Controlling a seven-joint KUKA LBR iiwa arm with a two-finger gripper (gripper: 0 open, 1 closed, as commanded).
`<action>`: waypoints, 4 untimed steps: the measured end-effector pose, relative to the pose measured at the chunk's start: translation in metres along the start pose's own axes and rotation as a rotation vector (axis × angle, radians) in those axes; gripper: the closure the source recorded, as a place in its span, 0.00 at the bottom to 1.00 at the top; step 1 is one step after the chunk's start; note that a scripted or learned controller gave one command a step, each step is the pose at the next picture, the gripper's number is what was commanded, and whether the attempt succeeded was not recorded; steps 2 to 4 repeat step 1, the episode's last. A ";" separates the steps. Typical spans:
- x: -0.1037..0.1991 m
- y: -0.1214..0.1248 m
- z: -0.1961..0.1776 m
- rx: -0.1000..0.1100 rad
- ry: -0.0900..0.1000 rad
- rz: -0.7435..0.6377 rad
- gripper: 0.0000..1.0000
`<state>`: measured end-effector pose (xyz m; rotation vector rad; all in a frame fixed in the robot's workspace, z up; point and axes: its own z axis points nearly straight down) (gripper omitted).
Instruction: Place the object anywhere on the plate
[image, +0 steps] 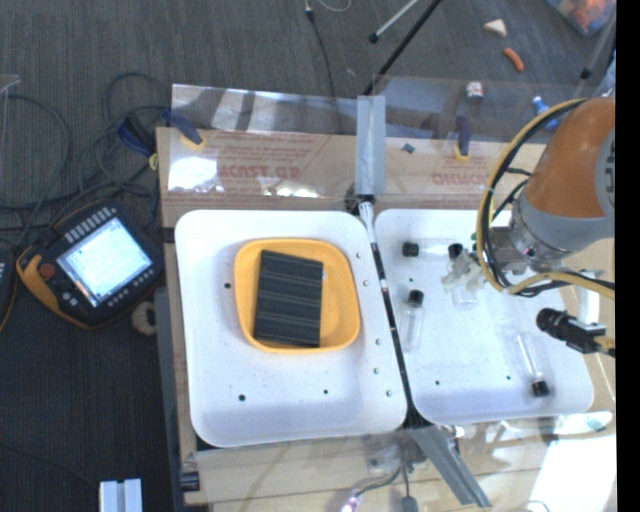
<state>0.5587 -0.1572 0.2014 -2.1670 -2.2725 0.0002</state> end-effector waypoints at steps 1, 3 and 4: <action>0.000 0.000 0.000 0.000 0.000 0.000 0.00; 0.000 0.000 0.000 0.000 0.000 0.000 0.00; 0.000 0.000 0.000 0.000 0.000 0.000 0.00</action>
